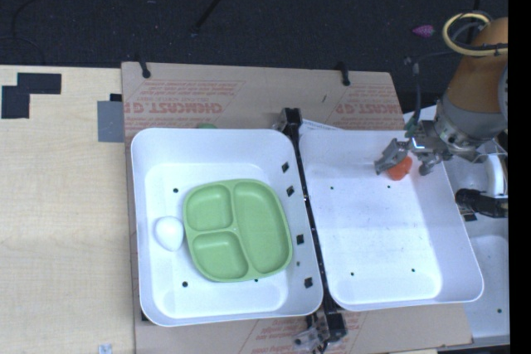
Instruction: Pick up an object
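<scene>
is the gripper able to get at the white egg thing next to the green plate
Probably, with a long reach: the gripper sits over the right bin by an orange object, while the white egg lies uncovered beside the green plate.

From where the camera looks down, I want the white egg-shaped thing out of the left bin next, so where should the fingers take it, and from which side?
Take the white egg-shaped object across its narrower middle, coming straight down from above. It lies low on the left bin floor, seemingly touching the green divided plate, so a sideways approach looks blocked there. Its rounded shape may slip, so close centred.

Bare right bin (373,253) floor; green plate (236,228) and white egg (169,233) crowding left bin (158,153)
</scene>
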### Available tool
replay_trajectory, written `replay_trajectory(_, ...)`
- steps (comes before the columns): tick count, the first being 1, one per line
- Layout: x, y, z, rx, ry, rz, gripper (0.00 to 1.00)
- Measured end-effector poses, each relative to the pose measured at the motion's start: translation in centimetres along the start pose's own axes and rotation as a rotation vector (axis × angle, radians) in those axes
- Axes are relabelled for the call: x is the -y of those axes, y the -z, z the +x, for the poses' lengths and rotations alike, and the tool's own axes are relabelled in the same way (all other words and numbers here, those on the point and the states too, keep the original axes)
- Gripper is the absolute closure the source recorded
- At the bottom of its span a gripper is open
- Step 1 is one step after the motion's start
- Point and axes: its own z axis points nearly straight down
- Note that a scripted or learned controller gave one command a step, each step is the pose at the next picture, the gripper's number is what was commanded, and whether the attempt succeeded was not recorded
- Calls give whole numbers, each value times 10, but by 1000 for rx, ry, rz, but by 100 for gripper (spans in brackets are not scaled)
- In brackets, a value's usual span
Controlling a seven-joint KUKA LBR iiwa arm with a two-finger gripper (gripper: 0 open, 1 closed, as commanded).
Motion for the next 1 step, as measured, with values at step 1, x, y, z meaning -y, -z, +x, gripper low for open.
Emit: replay_trajectory(1, 0, -45, 6, -1, 2, -1, 0)
